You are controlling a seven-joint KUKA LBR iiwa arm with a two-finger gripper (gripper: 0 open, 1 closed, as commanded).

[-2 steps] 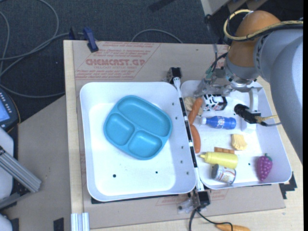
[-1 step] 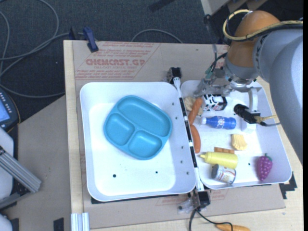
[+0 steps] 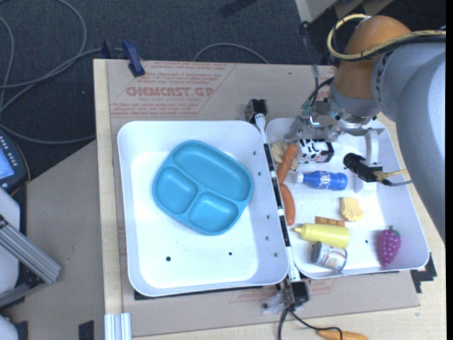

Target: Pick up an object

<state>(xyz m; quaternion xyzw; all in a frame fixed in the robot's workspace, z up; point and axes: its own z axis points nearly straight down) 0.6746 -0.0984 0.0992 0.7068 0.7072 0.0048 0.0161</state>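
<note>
bench [image 3: 170, 91] (brown board) | 2 white bins [image 3: 134, 190] side by side

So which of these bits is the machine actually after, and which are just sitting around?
For the job (candidates to pick up, all in the right bin):
blue bottle
yellow bottle
purple grapes
carrot
sausage
small can
gripper, low over this bin

Just lying about:
blue divided plate in the left bin
cardboard sheet

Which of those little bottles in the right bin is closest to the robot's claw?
The blue bottle, lying on its side just below the gripper. The yellow bottle lies farther down, near the bin's front.
</note>
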